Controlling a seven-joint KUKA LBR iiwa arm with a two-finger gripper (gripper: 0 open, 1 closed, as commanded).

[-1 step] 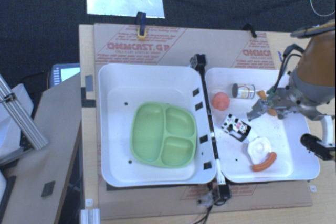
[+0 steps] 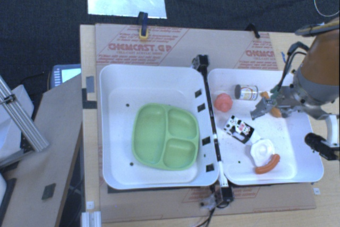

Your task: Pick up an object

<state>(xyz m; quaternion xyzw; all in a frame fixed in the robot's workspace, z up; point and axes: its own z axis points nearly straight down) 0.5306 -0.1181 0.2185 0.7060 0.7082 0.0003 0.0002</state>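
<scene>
Small orange object [image 2: 275,111] in right bin [image 2: 303,167]

I saw a divided tray [image 2: 166,137] in the left bin [image 2: 114,114]. In the right bin [image 2: 303,165], a ball [image 2: 223,102] lay left of a can [image 2: 246,93], a sausage [image 2: 266,164] nearest me.

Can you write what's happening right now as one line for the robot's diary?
step: reaching | end effector: right bin, by orange bit | held: nothing seen | nearby: can, pink ball | left bin: green tray
</scene>
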